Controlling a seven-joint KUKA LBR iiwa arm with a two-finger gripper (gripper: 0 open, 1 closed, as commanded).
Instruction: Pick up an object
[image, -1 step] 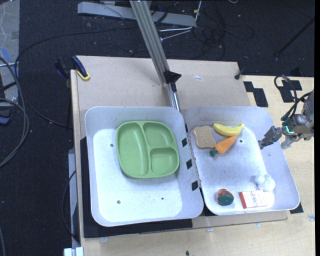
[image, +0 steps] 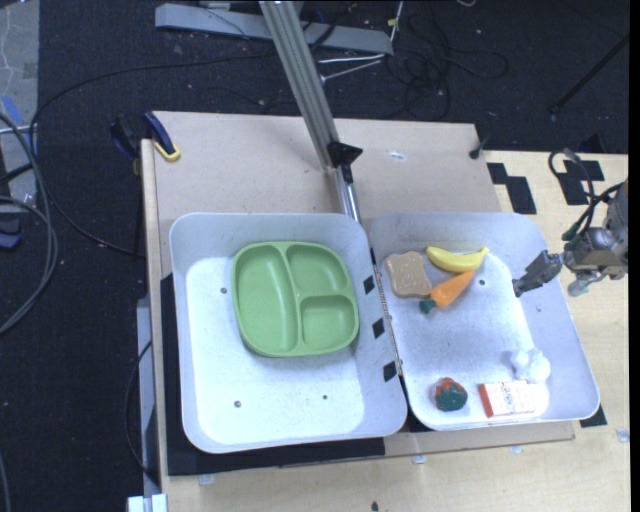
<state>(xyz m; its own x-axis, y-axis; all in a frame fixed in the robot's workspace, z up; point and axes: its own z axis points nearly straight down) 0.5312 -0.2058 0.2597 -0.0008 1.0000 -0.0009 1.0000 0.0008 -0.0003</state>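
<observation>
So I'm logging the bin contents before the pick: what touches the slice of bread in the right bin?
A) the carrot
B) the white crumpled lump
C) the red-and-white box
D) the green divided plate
A: the carrot lies with its leafy end against the lower right edge of the bread slice, near the right bin's far wall.

The robot's end (image: 590, 255) shows at the right edge as a compact cluster of grey and silver metal parts. A dark, nearly black finger (image: 537, 272) juts from it as a slim tapered bar. Thin dark cables (image: 592, 208) loop above the metal cluster.
</observation>
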